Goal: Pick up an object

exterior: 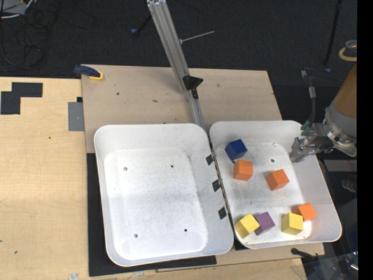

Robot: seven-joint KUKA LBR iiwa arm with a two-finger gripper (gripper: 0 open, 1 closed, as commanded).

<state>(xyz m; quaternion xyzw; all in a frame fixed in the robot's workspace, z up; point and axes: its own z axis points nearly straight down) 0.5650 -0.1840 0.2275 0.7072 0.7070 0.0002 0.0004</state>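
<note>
Surface (175, 95) carries two white bins side by side. Left bin (152, 192), larger: bare floor. Right bin (274, 182): seven blocks. Three orange: one (243, 170) near centre-left, one (277, 179) at centre, one (306, 211) at 4 o'clock. Two yellow: one (247, 224) at 7 o'clock, one (292, 223) at 5 o'clock touching the third orange. One blue (235, 149) at 11 o'clock. One purple (264, 221) touching the first yellow. Gripper (298, 150) over the rim at 2 o'clock; whether jaws are spread or pressed together cannot be told; no block seen between them.

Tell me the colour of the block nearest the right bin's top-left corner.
Blue block, clearest in the camera view.
</note>
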